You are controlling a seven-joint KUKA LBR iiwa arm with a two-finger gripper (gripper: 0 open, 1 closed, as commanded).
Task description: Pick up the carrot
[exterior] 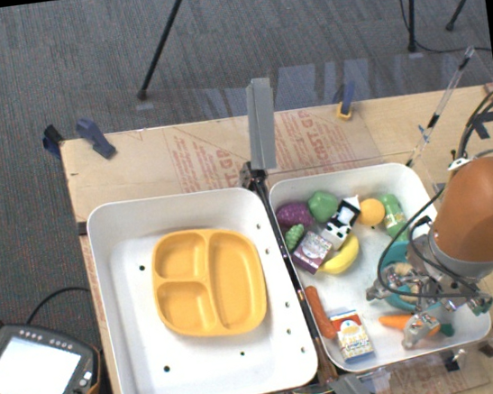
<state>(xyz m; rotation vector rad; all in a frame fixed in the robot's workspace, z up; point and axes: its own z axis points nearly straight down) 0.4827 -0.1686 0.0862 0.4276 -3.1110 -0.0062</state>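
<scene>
The carrot (394, 320) lies flat on the floor of the right bin (407, 173), near that bin's front right corner, its orange body pointing roughly left to right. Its right end meets the gripper (426, 326), whose metal tip sits just beside it with a bit of green showing at the same spot. Whether the jaws are released or clenched cannot be told, as the wrist and cables crowd that spot, and the carrot is not seen between them.

Just left of the carrot stands a small carton (351, 332) with an orange and blue face, and left of that a reddish sausage (318, 312) lies along the bin's left wall. Behind the gripper a teal bowl (394, 259) is partly covered by the arm (476, 214), whose orange band bulges over the bin's right edge.

Further back in the same bin lie a banana (344, 257), a purple packet (312, 249), a black and white cow toy (345, 214), a bunch of purple grapes (293, 214), a green pepper (323, 203), an orange (371, 211) and a pale green bottle (393, 212), packed close together.

The left bin (118, 255) holds a yellow divided plate (210, 281) near its middle. Both bins rest side by side on the counter (168, 157).
</scene>
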